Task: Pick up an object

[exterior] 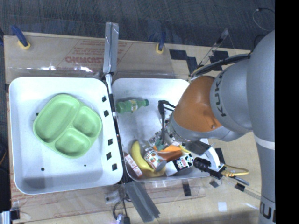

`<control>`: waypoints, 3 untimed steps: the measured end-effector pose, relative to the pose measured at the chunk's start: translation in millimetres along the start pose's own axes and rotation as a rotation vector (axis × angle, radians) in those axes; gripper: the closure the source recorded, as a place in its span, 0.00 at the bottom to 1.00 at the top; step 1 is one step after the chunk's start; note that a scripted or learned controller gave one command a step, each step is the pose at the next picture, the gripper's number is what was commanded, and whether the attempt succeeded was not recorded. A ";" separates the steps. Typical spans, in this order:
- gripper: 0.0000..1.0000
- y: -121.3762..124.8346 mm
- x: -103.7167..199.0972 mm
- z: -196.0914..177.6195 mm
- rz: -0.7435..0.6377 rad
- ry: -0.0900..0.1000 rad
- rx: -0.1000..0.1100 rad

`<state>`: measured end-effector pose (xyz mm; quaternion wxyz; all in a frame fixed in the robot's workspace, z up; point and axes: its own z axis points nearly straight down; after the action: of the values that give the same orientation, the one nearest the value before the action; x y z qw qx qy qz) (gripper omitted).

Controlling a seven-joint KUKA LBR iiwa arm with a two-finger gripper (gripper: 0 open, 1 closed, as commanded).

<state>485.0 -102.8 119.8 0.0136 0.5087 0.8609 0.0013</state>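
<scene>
Near pile: banana (138, 161), small printed carton (153, 158), orange piece (169, 151) and a black-and-white pack (184, 162) lie heaped together against the near wall of the right bin (140, 85), touching one another.
Edges: the banana lies just beside the near left corner; the pile sits hard on the near rim.
Open room: the right bin's far half is mostly bare white floor.
Bottle: green bottle (131, 106) lies on its side near the left wall of the right bin, well apart from the pile.
Left bin: left bin (23, 171) carries a green divided tray (67, 124), with bare floor all round it.
Divider: the bins meet at a ridge marked with black squares; a grey bar (110, 48) stands at its far end.
Desk: desk (56, 48) shows blue clamps (20, 37) along its far edge.
Arm: arm (233, 101) comes in from the right, its orange band over the right bin's right half, wrist bent down toward the pile.
Tool: tool (163, 141) is low over the pile, just above the orange piece; cannot tell whether it is spread or pinching anything.
</scene>
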 end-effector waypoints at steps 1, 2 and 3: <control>0.00 0.1 0.1 0.0 -0.001 0.000 0.000; 0.00 6.5 24.0 -72.5 0.007 0.021 0.015; 0.00 -6.4 4.7 26.9 0.016 0.017 0.014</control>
<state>477.8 -102.1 92.6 0.0027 0.5158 0.8567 -0.0004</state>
